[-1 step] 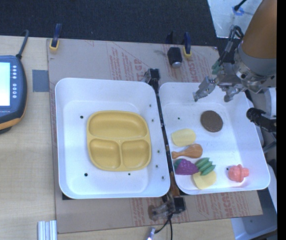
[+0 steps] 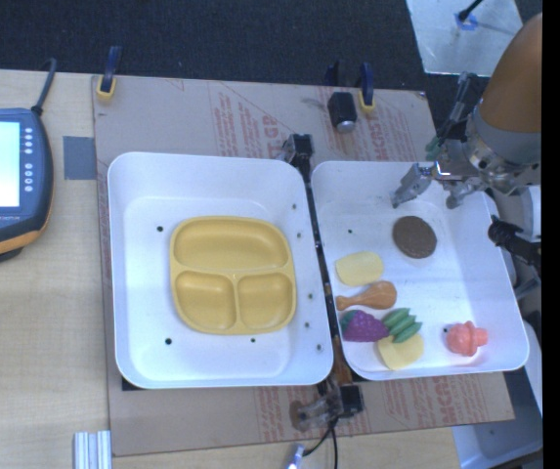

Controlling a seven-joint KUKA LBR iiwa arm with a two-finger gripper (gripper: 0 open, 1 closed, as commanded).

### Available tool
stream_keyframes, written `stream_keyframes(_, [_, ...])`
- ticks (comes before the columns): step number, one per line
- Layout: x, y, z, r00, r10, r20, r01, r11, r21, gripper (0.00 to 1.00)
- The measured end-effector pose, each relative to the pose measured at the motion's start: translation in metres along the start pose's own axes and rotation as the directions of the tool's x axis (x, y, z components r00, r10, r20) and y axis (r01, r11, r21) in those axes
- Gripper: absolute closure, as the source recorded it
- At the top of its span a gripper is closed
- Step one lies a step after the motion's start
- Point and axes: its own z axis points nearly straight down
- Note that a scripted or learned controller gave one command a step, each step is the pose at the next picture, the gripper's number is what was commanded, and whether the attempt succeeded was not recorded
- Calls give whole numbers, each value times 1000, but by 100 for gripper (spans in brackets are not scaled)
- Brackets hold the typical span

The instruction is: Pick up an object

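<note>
The left bin (image 2: 133, 262) holds a yellow divided plate (image 2: 233, 274). In the right bin (image 2: 495, 291) lie toy foods: a drumstick (image 2: 369, 297), purple grapes (image 2: 362, 326) and a brown patty (image 2: 415, 236). Above the patty hovers the gripper (image 2: 434, 191), fingers spread wide, holding nothing.

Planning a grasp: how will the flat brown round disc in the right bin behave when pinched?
The flat brown round disc lies low, so it probably offers little edge to pinch. It looks like light plastic, likely stiff, and may slide across the smooth white right bin.
</note>
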Motion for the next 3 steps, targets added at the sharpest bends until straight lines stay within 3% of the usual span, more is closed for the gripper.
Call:
stream_keyframes(1, [-38,-23,112,1000,0,-2,0,1000,1,0])
stream_keyframes(2, [-15,13,110,1000,-2,-1,2,1000,-3,0])
stream_keyframes(3, [-16,15,97,1000,-4,0,4,1000,-8,100])
